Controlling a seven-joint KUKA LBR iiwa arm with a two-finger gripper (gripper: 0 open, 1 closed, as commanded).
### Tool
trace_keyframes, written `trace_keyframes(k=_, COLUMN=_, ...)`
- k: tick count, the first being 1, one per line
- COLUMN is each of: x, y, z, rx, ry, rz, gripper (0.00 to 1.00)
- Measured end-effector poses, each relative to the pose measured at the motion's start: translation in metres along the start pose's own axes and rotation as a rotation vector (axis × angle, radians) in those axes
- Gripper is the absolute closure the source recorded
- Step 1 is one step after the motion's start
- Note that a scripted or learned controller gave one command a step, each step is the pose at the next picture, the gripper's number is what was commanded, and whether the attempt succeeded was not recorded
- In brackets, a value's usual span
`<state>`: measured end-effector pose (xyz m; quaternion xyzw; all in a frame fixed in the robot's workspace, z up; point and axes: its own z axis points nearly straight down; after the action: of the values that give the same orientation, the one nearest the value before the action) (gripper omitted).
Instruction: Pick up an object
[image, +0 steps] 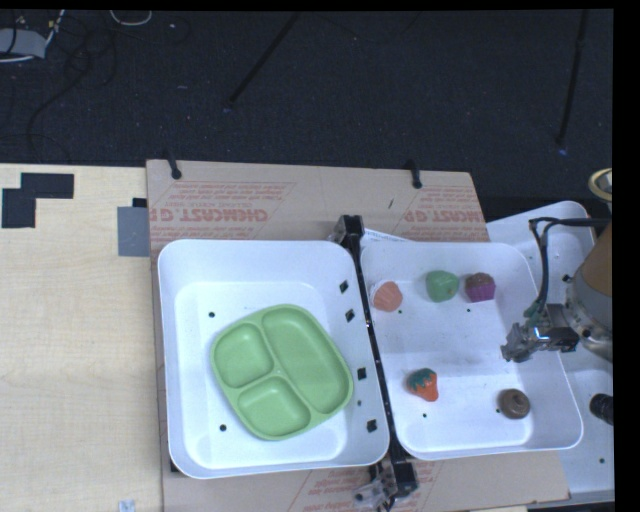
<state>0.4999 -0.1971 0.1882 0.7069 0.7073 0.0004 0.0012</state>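
Figure: overhead slanted view of the bench at one moment of the pick attempt. The left bin (190, 290) held a green three-compartment plate (282, 372). The right bin (460, 440) held five small candidate objects: an orange-pink piece (388, 296), a green piece (441, 285) and a purple piece (480, 287) along the far side, a red-orange piece with a green tip, perhaps a toy strawberry or carrot (424, 384), nearer the middle, and a brown disc-like item (515, 404) toward the near right corner. The gripper (522, 343) stood at the right bin's right wall, above and apart from the brown item. Whether its fingers were apart or together could not be told at this resolution; nothing was seen between them. Judged from this layout, no object had been lifted: all five lay on the bin floor, so approach, closure and lift all remained.
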Motion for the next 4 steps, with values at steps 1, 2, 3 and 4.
trace_keyframes(k=1, x=-0.001, y=0.001, z=-0.029, rx=0.001, ry=0.001, rz=-0.001, gripper=1.0)
trace_keyframes(k=2, x=0.054, y=0.013, z=-0.04, rx=0.002, ry=0.003, rz=-0.005, gripper=1.0)
trace_keyframes(k=3, x=0.098, y=0.026, z=-0.047, rx=0.004, ry=0.003, rz=-0.003, gripper=1.0)
trace_keyframes(k=4, x=0.14, y=0.044, z=-0.04, rx=0.004, ry=0.003, rz=-0.003, gripper=1.0)
